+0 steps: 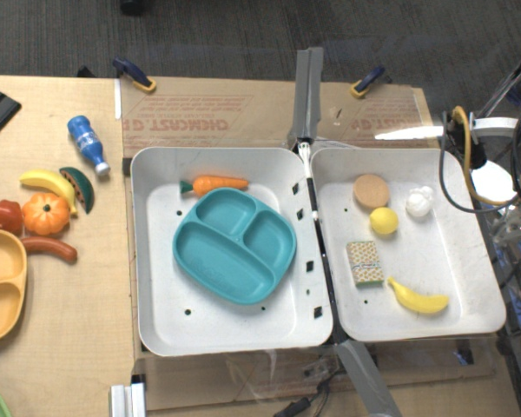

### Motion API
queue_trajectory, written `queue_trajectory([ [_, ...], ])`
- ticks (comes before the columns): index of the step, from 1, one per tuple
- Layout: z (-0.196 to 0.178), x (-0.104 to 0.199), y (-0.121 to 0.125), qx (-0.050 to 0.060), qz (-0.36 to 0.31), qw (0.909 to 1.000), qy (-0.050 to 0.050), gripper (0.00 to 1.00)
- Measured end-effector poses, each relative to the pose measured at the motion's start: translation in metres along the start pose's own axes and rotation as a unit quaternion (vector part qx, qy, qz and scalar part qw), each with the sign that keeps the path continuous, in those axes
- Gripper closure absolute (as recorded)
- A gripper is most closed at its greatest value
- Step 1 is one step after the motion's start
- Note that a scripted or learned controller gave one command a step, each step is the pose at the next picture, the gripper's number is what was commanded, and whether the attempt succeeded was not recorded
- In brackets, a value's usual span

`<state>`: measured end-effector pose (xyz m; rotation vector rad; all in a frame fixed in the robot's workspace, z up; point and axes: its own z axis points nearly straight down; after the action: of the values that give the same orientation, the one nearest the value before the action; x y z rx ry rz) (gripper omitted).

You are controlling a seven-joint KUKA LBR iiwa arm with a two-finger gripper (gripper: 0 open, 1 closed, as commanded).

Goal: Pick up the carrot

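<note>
The carrot [215,183] is orange with a green stub at its left end. It lies flat on the floor of the left bin [156,259], near the far wall. Its length runs left to right. Just in front of it sits a teal divided plate [234,246], whose far rim nearly touches the carrot. Nothing rests on the carrot or covers it.
The right bin [469,259] holds a tan disc [371,189], a yellow ball [383,221], a white lump [418,202], a speckled block [365,262] and a banana [419,298]. Toy food and a blue bottle [88,144] lie on the bench at left. Black cables [458,159] hang at right.
</note>
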<state>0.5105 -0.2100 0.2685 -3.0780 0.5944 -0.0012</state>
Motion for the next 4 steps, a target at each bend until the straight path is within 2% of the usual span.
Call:
queue_trajectory([
  [1,0.060,-0.016,0.008,0.000,-0.075,0.9972,-0.001,1.00],
  [2,0.091,-0.029,-0.016,-0.001,-0.077,0.9971,-0.003,1.00],
  [3,0.118,-0.058,-0.077,-0.002,-0.089,0.9960,-0.003,1.00],
  [4,-0.059,-0.027,-0.038,0.001,-0.048,0.9989,0.000,1.00],
])
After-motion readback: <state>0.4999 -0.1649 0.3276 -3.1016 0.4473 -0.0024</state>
